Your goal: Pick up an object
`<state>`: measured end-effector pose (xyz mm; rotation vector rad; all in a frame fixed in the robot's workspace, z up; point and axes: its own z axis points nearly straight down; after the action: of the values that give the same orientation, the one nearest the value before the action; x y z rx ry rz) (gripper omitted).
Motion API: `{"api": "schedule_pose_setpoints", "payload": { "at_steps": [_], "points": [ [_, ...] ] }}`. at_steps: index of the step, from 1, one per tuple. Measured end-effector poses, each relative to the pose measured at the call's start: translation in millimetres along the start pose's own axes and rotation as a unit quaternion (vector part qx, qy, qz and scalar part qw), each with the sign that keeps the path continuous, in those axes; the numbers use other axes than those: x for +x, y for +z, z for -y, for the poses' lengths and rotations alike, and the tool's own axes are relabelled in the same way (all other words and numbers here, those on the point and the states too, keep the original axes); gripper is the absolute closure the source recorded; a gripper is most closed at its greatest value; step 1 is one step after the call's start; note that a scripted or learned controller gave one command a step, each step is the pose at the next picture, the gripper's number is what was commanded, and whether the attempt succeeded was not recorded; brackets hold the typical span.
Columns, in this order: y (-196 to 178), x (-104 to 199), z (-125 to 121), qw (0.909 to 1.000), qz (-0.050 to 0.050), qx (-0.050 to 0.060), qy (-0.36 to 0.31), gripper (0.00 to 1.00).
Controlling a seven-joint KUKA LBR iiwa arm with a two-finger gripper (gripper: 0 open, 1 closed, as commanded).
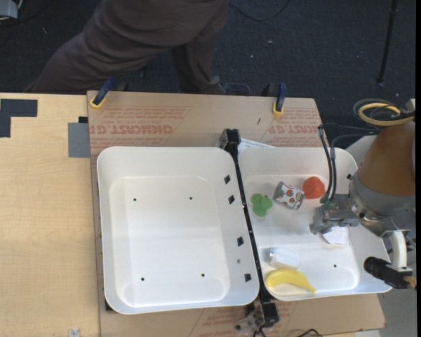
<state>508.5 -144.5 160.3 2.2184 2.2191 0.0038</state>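
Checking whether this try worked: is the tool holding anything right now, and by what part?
It cannot be told. The tool is low in the right bin, over a white object; no hold is visible.

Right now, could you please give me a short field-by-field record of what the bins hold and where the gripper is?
left bin: bare white floor showing
right bin: holds all the items
banana: near front edge
green item: beside the divider
patterned item: middle, next to the red ball
red ball: toward the back
white item: just behind the banana
gripper: low over the right bin's right side, nothing visibly held
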Motion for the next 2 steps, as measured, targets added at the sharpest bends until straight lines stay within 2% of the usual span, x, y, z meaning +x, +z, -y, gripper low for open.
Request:
{"api": "schedule_pose_setpoints", "payload": {
  "at_steps": [1, 2],
  "points": [
    [-45, 4, 5, 1.0, 0.0, 0.001, 0.0, 1.0],
    [-90, 11, 0, 1.0, 0.0, 0.0, 0.0, 1.0]
  ]
}}
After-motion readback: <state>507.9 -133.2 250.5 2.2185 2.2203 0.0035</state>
